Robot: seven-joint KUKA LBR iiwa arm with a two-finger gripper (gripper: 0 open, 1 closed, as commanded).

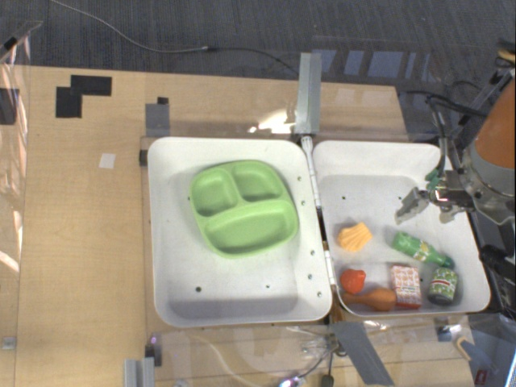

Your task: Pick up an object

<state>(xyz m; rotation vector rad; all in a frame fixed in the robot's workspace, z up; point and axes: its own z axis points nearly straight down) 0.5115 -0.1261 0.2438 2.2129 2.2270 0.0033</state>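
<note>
The right bin holds several small items. A yellow ridged piece lies at its middle left and a green bottle lies on its side to the right of that. Along the front wall sit a red tomato-like piece, an orange sausage-shaped piece, a pink and white box and a dark green can. My gripper hangs over the right bin's right half, just above the green bottle. It is open, with nothing between its fingers.
A green divided plate lies in the left bin. A metal divider runs between the two bins. Cables and the arm's body crowd the right edge.
</note>
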